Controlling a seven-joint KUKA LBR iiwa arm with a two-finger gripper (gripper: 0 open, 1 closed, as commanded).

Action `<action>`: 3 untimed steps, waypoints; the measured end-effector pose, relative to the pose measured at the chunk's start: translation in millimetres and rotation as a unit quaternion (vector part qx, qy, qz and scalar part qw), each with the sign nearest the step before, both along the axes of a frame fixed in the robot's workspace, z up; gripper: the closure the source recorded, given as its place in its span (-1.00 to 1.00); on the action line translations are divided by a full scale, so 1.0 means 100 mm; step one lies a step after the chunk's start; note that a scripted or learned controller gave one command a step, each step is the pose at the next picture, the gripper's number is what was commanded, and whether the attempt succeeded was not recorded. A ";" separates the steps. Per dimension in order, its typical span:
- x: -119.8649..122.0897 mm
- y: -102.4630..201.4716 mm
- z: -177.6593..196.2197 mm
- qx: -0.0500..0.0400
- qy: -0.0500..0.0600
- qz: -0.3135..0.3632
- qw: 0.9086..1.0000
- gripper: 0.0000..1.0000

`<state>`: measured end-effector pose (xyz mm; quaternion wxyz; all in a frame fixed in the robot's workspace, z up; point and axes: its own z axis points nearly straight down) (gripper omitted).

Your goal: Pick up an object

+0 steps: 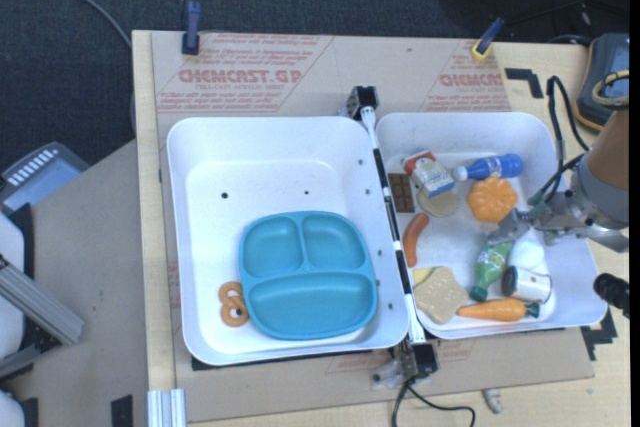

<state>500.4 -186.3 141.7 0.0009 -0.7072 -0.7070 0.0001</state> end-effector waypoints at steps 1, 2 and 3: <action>0.95 0.44 -0.53 -0.001 -0.006 0.001 1.000 -1.00; 1.37 0.36 -0.61 0.010 0.058 0.010 0.998 -1.00; 1.37 0.37 -0.51 0.009 0.059 0.010 0.998 1.00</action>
